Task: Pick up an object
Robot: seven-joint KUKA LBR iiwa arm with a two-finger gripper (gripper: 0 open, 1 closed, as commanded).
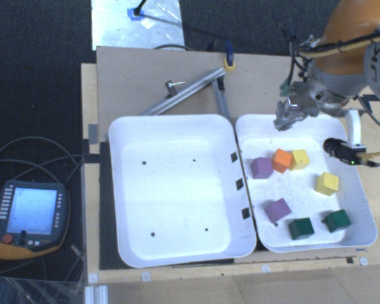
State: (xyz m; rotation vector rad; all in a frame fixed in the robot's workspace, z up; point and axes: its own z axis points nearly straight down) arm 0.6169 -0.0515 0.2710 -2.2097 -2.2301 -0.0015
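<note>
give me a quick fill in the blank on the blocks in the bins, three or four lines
1. All the small blocks lie in the ____ shallow white bin.
2. The small orange block sits between a purple block and a ____ block.
3. The two blocks nearest the bottom edge of that bin, dark cubes, are both ____.
4. The two-finger gripper hangs over the ____ edge of that bin.

Missing words: right; yellow; green; far

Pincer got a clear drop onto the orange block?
Probably yes. The pincer hangs over the right bin's far edge; the orange block lies open from above, though the yellow block crowds one side.
</note>
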